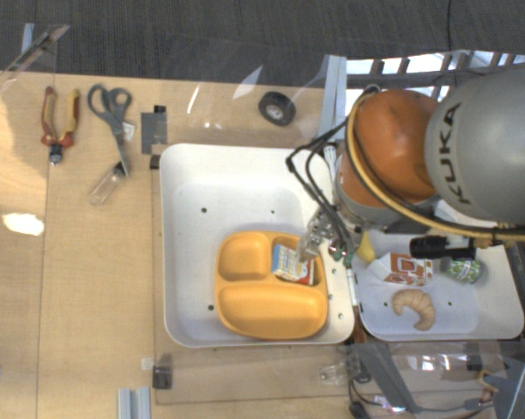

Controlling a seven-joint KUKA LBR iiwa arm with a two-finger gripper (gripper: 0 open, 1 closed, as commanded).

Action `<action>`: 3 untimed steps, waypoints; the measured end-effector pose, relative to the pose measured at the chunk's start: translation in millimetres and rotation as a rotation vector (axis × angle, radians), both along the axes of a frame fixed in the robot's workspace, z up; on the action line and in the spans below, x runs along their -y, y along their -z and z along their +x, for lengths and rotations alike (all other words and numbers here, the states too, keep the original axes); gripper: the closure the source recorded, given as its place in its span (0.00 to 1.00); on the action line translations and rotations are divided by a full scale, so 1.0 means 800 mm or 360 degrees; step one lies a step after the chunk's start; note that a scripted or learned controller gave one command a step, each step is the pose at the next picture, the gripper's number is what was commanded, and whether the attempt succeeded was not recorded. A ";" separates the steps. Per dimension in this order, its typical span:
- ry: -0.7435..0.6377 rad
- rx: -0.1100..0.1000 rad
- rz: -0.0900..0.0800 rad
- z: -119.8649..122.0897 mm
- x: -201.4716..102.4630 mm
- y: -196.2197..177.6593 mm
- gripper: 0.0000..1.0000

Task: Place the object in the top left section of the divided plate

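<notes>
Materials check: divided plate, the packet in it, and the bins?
Divided plate: looks like moulded plastic, yellow-orange, smooth with a soft sheen and rounded edges. Packet: probably printed foil or paper wrapper, crinkled with multicoloured print; hard to tell which. Left bin: white plastic, matte, moulded rounded corners.

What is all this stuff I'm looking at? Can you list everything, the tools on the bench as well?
Divided plate: one, yellow, in the left bin.
Small packet: one, blue, white and red, in the plate's upper right section, under the pincer.
Left bin: one, white, mid bench.
Right bin: one, white, beside the left bin.
Croissant: one, tan, right bin.
Carton: one, white and orange, right bin.
Can: one, green, right bin.
Pliers: one, red handles, far left of bench.
Scissors: one, grey, beside the pliers.
Tape roll: one, black, behind the left bin.
Arm: one, grey with orange band, from the right.
Pincer: one, metal, over the plate's right edge.
</notes>
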State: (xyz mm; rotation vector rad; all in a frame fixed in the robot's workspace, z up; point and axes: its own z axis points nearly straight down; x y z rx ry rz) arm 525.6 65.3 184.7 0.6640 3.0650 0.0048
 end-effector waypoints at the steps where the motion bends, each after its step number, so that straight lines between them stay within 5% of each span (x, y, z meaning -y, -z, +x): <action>1: 0.0059 0.0008 0.0003 -0.007 -0.072 -0.114 1.00; 2: -0.0681 0.0005 -0.0002 0.014 -0.086 -0.092 1.00; 3: -0.0564 0.0004 -0.0002 -0.040 -0.045 -0.078 1.00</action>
